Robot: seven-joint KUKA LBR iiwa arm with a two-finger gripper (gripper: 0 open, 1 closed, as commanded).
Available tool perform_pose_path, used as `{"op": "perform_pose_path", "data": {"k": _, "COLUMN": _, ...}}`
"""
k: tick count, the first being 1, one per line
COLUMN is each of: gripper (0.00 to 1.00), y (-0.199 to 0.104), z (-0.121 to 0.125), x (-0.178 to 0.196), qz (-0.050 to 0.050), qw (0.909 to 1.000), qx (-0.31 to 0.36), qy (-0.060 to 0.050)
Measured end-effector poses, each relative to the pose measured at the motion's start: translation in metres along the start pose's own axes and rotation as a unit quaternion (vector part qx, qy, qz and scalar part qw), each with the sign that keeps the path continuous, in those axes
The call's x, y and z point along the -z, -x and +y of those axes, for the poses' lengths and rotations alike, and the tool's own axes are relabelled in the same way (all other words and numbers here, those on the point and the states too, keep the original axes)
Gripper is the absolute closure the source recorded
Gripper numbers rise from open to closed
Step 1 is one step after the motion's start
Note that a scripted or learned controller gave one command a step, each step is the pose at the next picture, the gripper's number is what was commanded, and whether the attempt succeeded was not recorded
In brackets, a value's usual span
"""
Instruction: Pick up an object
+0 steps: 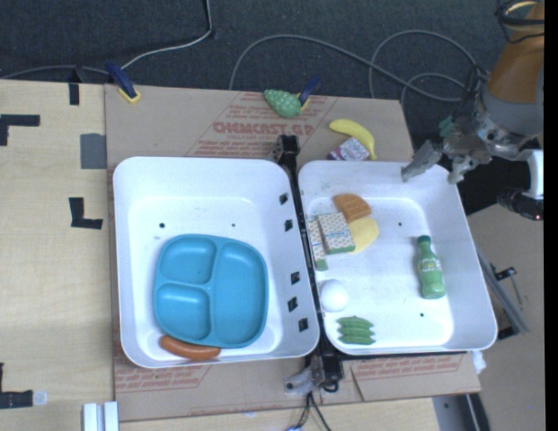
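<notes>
Camera view shows the gripper (438,157) with fingers seemingly apart and empty, poised over the right bin's (458,206) far rim. The green bottle (429,267) lies alone nearby; a centred descent, jaws across its width, should suit best.

Two white bins (139,241) sat side by side. One held a single blue tray (211,290) and one sausage (189,348). The other held one green bottle (429,266), one white egg (333,296) and one pea pod (356,330).
</notes>
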State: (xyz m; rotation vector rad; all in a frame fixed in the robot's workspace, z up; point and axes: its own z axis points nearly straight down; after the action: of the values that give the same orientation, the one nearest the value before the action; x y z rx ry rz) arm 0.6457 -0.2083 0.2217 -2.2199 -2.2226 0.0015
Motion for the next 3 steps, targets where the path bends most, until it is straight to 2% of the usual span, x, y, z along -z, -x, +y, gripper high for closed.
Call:
{"op": "perform_pose_path", "data": {"k": 1, "gripper": 0.00, "y": -0.053, "z": 0.012, "x": -0.054, "qz": 0.001, "qw": 1.0000, "qx": 0.000, "qy": -0.001}}
{"op": "perform_pose_path", "data": {"k": 2, "gripper": 0.00, "y": -0.085, "z": 0.012, "x": -0.136, "qz": -0.001, "qw": 1.0000, "qx": 0.000, "qy": 0.001}}
{"op": "perform_pose_path", "data": {"k": 3, "gripper": 0.00, "y": -0.087, "z": -0.005, "x": -0.135, "qz": -0.001, "qw": 1.0000, "qx": 0.000, "qy": 0.002}}
